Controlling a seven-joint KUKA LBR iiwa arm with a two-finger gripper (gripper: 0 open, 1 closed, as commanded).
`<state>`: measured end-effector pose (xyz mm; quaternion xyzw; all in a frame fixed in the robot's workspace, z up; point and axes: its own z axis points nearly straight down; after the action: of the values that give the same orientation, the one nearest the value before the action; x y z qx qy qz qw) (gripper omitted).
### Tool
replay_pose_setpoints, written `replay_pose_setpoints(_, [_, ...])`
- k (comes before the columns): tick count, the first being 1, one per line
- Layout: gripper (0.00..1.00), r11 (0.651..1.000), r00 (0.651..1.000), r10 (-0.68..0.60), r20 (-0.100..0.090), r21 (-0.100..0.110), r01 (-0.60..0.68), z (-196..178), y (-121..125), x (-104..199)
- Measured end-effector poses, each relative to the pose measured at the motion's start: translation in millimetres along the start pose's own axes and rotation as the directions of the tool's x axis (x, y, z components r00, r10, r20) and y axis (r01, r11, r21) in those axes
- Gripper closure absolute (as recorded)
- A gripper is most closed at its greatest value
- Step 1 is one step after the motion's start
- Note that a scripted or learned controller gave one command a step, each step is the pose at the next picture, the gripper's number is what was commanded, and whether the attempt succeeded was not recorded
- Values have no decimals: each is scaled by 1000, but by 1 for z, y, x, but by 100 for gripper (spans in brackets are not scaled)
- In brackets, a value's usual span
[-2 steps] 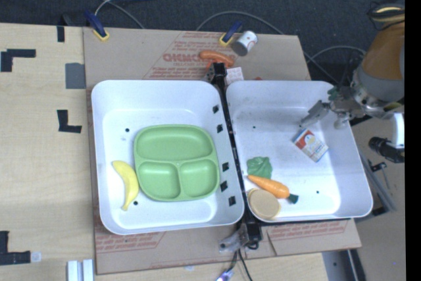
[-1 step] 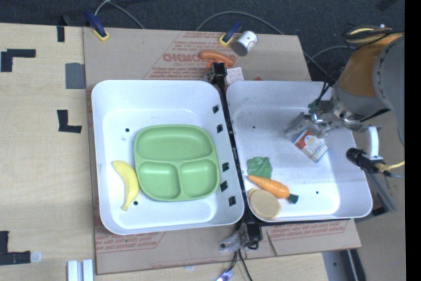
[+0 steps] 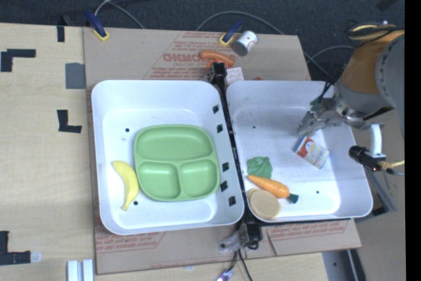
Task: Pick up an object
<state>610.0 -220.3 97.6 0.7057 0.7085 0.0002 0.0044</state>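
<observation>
I see the left bin (image 3: 105,141) holding a green divided plate (image 3: 176,162) with a banana (image 3: 126,183) just beside it on the left. In the right bin (image 3: 348,204) the gripper (image 3: 312,126) sits just above a small red-and-white packet (image 3: 312,151); I cannot tell how it is set. Near the front lie a carrot (image 3: 270,186), a green scrap (image 3: 259,166) and a tan disc (image 3: 264,204).

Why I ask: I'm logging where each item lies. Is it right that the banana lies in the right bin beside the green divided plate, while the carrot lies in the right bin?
Not quite. The camera view shows the banana in the left bin, beside the green divided plate. The carrot does lie in the right bin.
</observation>
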Motion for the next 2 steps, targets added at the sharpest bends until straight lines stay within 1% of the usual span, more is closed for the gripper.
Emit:
replay_pose_setpoints(1, [0, 1000, 1000, 0, 0, 1, 0, 0, 0, 0])
replay_pose_setpoints(2, [0, 1000, 1000, 3, -2, 0, -3, 10, -34, 12])
